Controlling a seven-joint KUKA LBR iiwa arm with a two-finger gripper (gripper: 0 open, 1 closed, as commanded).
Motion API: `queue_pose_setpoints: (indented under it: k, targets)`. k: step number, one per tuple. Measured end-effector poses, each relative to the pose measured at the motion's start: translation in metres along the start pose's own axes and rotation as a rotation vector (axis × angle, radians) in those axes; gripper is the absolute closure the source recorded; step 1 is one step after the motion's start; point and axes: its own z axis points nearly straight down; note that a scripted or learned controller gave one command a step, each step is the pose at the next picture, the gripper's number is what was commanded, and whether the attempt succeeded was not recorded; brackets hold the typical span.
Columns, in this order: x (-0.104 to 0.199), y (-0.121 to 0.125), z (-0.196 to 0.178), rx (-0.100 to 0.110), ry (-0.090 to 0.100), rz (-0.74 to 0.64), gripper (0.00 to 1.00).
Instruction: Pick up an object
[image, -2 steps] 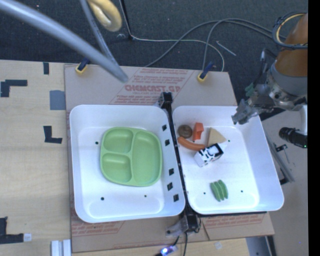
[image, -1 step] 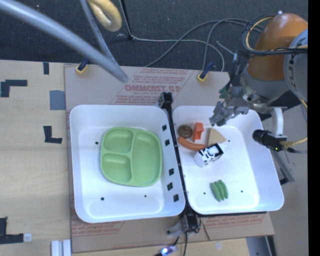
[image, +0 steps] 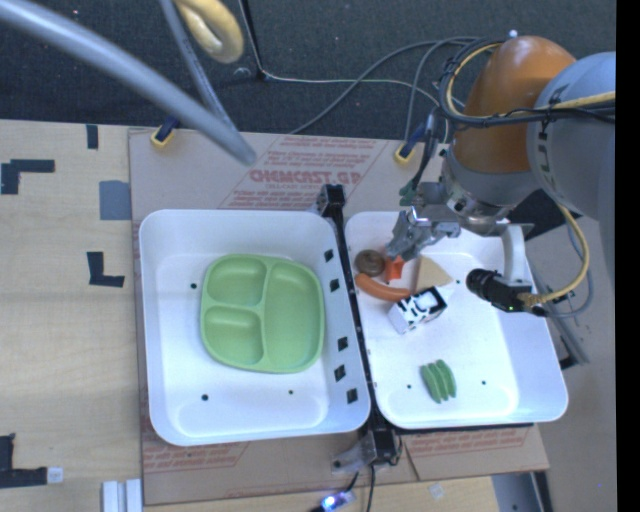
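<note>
My gripper (image: 405, 246) hangs low over the back left part of the right bin (image: 520, 395). Just beneath its tip lies a small red-orange piece (image: 396, 268), beside a brown round object (image: 371, 263). An orange carrot-like piece (image: 377, 288) lies in front of them. A tan wedge (image: 434, 271) sits to the right of the tip. A white and black block (image: 418, 309) rests nearer the bin's middle, and a green pea pod (image: 438, 381) lies towards the front. Nothing is visibly held.
The left bin (image: 170, 400) holds a green divided plate (image: 264, 312). A black divider (image: 345, 320) runs between the bins. The arm's orange band (image: 505, 85) and cables loom over the right bin's back edge.
</note>
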Motion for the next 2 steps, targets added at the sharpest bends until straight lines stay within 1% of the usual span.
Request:
queue_pose_setpoints:
  k: [1,2]
  targets:
    - [0.055,0.009,0.02,0.001,0.0,-0.001,1.0]
    - [0.1,0.013,0.033,0.001,0.0,0.0,1.0]
